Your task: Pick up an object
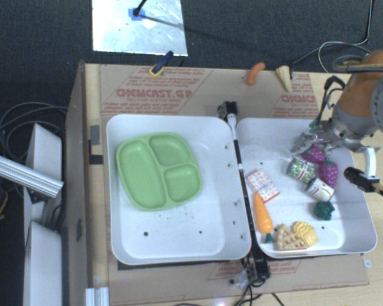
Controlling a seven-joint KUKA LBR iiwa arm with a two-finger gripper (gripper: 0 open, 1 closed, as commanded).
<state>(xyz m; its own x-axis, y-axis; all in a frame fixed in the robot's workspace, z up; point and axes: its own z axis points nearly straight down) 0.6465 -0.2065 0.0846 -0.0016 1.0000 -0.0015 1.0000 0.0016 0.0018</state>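
My gripper (311, 143) is low over the far right part of the right bin (271, 136), right above a purple bunch of grapes (316, 154). Just in front of it lie a green can (300, 169), a second purple bunch (330, 171) and a small white-and-green can (319, 188). A dark green broccoli piece (323, 210) lies nearer the front. An orange carrot (263, 215), a red-and-white box (263, 185), a yellow corn piece (305, 233) and a tan waffle-like piece (282, 238) sit in the bin's front left.
The left bin (134, 234) holds a green divided plate (158, 170). On the cardboard behind the bins lie an orange piece (256, 72), a tan cone (284, 76) and a blue-and-yellow tool (161, 63). A black cable (364, 178) runs beside the arm at the right.
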